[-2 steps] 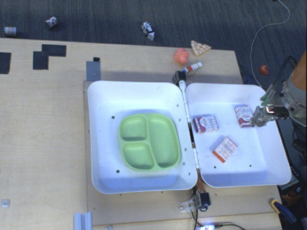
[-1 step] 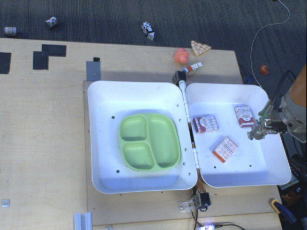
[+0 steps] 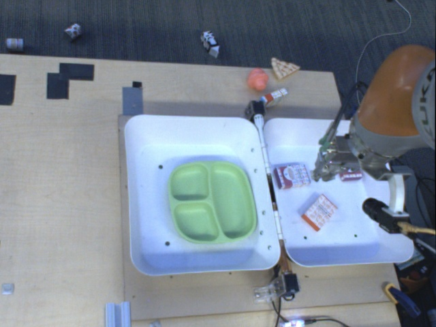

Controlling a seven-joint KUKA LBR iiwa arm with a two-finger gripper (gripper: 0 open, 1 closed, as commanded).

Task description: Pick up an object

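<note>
My gripper (image 3: 325, 170) hangs low over the middle of the right bin (image 3: 300, 140). Just left of it lies a maroon and white packet (image 3: 291, 176), flat on the bin floor. A small maroon packet (image 3: 351, 176) peeks out on the gripper's right side, partly hidden by the wrist. An orange and white packet (image 3: 319, 211) lies tilted in front of the gripper, apart from it. I see nothing between the fingers from this angle.
The left bin (image 3: 146, 203) holds a green divided plate (image 3: 211, 201). Beyond the bins, on the bench's far edge, lie an orange ball (image 3: 257, 80), a pizza-slice toy (image 3: 285, 67) and a small tube (image 3: 275, 97). A divider rail (image 3: 267, 176) separates the bins.
</note>
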